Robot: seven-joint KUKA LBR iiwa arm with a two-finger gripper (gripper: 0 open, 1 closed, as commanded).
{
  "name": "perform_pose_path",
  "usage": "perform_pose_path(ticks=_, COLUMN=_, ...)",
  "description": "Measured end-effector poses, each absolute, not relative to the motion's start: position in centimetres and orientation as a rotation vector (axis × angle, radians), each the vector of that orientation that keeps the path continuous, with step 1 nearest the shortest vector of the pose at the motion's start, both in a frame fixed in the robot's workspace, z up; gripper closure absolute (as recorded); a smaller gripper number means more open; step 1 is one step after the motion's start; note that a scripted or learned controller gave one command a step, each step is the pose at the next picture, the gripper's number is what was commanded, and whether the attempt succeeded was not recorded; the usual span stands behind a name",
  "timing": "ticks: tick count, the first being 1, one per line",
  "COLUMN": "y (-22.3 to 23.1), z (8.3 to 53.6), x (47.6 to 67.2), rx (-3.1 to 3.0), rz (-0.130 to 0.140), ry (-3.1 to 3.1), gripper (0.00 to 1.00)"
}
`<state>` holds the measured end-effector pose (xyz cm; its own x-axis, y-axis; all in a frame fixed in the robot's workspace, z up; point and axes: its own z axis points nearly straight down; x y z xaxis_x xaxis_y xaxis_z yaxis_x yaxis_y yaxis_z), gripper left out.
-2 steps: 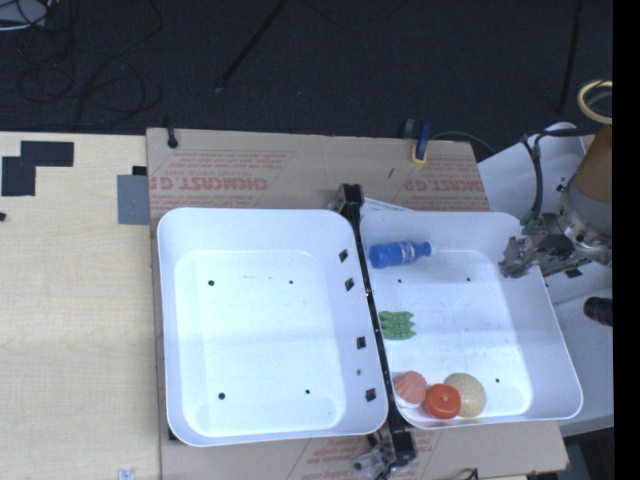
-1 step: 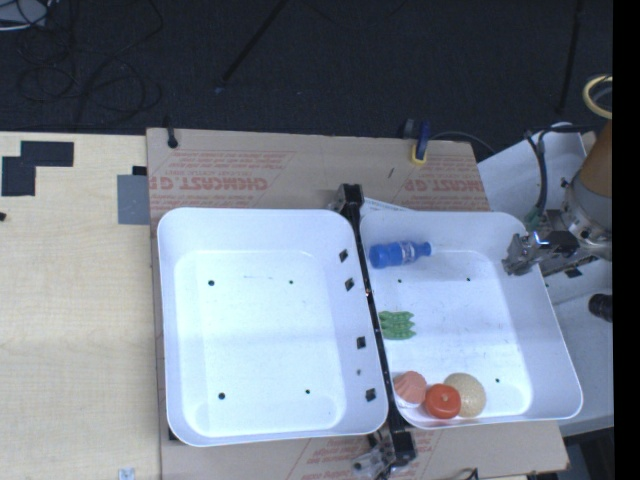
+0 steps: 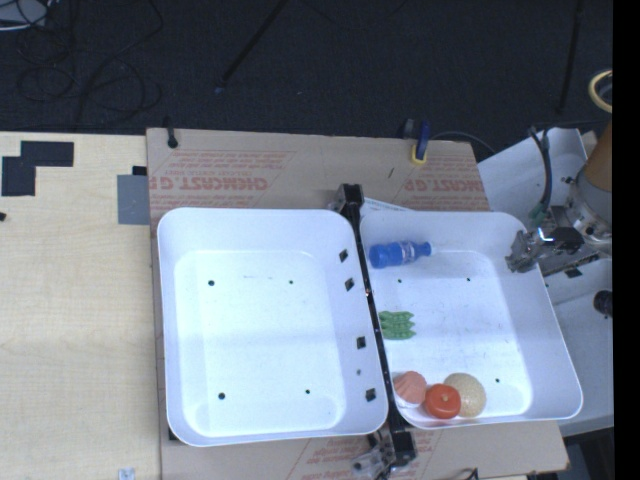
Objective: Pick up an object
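Two shallow white plastic bins sit side by side on the worktop: the left bin (image 3: 190,258) holds no objects, the right bin (image 3: 545,318) holds all five. Count: one blue plastic bottle with a white cap (image 3: 399,254), one small green ridged piece like a pea pod (image 3: 396,325), one pinkish-orange rounded piece (image 3: 409,385), one red tomato-shaped round piece (image 3: 442,401), one pale tan round piece (image 3: 467,393). The last three cluster touching one another in the right bin's near-left corner. The bottle lies on its side near the far-left corner, long axis running roughly left-right across the view, cap end toward the arm. The gripper (image 3: 522,253) hangs at the right bin's far-right rim, above the wall, nothing between its parts; too small and blurred to tell whether the jaws are spread or pressed together. Judgement: the bottle is the nearest candidate, lying to the view's left of the gripper at about the same depth, well apart. Its long axis points toward the gripper, so jaws closing across the bottle's width would suit.
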<state>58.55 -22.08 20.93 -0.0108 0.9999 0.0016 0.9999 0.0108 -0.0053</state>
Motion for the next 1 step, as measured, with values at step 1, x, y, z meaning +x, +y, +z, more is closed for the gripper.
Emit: perform_pose_path(ticks=1, y=-22.18, z=21.90, x=58.55, rx=-2.204, rz=0.004, ry=-2.232, gripper=1.00)
